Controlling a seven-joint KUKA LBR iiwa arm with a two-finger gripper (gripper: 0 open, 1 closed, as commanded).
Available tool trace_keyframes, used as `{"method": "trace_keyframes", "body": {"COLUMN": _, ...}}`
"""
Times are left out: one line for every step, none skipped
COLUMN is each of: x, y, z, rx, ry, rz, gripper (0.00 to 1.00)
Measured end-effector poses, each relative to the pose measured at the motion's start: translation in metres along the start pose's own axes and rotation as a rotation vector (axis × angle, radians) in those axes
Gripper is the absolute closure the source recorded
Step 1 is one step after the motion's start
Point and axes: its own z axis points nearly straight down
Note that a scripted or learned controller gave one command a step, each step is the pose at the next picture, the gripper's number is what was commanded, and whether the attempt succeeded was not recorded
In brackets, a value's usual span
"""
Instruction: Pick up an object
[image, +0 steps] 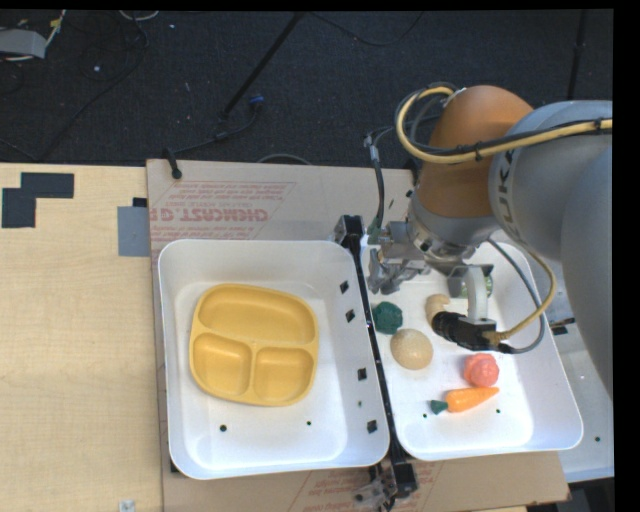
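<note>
Arm over the right bin, toys lying loose beneath it.

A yellow divided plate (254, 343) sat in the left bin (190, 440). In the right bin (545, 420) lay a dark green ball (387, 317), a cream egg shape (411, 349), a red ball (481, 370) and a carrot (467, 399) (none lifted). The gripper (392, 272) hung just above the green ball; whether its fingers were parted could not be told.
</note>
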Motion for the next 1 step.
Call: {"method": "trace_keyframes", "body": {"x": 0.0601, "y": -0.0156, "z": -0.0003, "rx": 0.001, "ry": -0.001, "rz": 0.000, "gripper": 1.00}}
